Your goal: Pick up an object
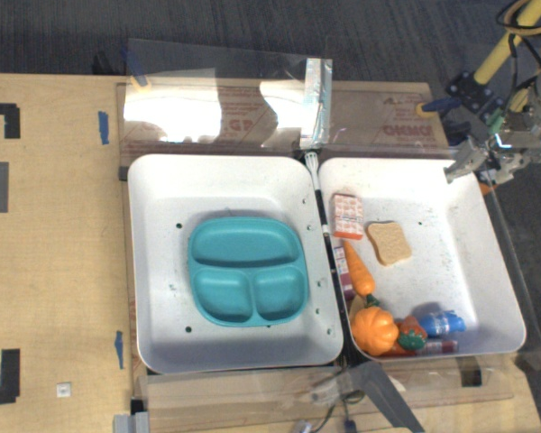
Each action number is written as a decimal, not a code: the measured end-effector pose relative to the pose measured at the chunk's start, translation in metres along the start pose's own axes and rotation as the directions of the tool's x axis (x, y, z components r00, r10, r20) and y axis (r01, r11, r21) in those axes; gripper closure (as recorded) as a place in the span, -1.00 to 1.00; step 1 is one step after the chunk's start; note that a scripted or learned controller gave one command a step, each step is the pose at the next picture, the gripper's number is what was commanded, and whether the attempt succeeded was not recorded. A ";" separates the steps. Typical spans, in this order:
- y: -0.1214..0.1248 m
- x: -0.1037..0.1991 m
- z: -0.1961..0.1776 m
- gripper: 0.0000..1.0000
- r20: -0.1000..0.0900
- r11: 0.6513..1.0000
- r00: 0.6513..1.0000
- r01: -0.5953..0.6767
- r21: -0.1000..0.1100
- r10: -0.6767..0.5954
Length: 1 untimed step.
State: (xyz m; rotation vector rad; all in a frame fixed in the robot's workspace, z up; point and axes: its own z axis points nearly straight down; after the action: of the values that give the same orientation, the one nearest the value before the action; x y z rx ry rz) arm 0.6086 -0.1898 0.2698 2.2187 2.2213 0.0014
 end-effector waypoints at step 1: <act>-0.047 0.030 0.162 -1.00 -0.003 0.999 0.999 -0.043 0.012 0.043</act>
State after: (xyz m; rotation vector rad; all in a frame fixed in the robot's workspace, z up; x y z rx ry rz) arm 0.5623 -0.1599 0.1078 2.2740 2.1803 -0.0079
